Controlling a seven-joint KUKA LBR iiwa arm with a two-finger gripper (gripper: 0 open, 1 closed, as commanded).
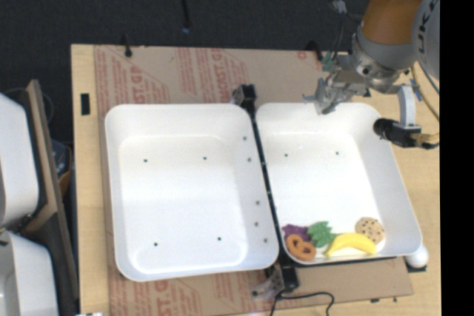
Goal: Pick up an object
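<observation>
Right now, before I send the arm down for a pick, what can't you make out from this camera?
- Gripper, camera view: small and blurred over the right bin's far rim; finger state unreadable.
- Purple item: partly covered by the pretzel and green piece; identity unclear.
- Arm: cut off by the top edge.

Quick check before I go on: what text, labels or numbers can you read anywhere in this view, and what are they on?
Red printing on the cardboard sheet under the bins: repeated lettering, upside down and too blurred to read.
Dark lettering on the arm, cut by the frame edge: not readable.
White bins: no text.
Toy food, the banana and cookie: no text.
</observation>
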